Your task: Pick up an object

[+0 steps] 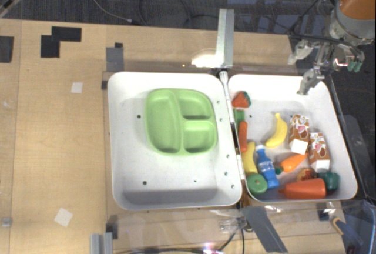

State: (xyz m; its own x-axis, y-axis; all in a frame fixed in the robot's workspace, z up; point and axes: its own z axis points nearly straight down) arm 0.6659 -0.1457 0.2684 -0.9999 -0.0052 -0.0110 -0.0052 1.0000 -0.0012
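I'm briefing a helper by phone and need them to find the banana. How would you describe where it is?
Start at the right-hand white bin, the one crowded with toy food, not the one holding the green divided tray. Near its middle lies the banana, a curved yellow piece just left of the brown-and-white patterned cartons. Its smooth crescent shape sets it apart.

Right bin: upper part bare, open floor from the strawberry across to the far right corner. Lower half crowded: banana, giraffe-print cartons, blue bottle, carrots packed touching, little gap between. Left bin: green divided plate takes the middle, bare floor around it, widest along the near edge. Metal post stands at the divider's far end.
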